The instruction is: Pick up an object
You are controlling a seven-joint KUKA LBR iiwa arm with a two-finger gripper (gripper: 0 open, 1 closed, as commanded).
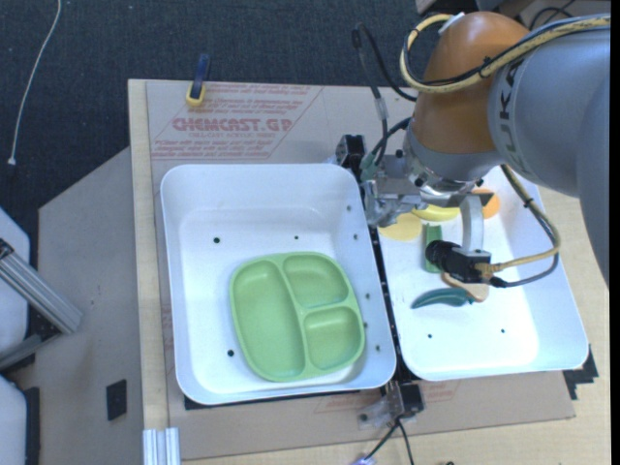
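My gripper [390,200] hangs below the orange-banded wrist, over the far left corner of the right bin [504,342], close to the wall shared with the left bin. Just under and beside it lies a yellow object [403,229], partly hidden by the gripper. A small green piece [432,259] lies beside the yellow one. An orange object [488,204] peeks out behind the arm. A teal crescent-shaped object [443,299] lies in the middle of the right bin, apart from the gripper.
A light green divided plate [295,313] lies in the left bin [194,221]. The bins' shared wall [380,269] runs just left of the gripper. A printed cardboard sheet [232,119] lies behind the bins with a yellow-and-blue clamp [198,80] on it.
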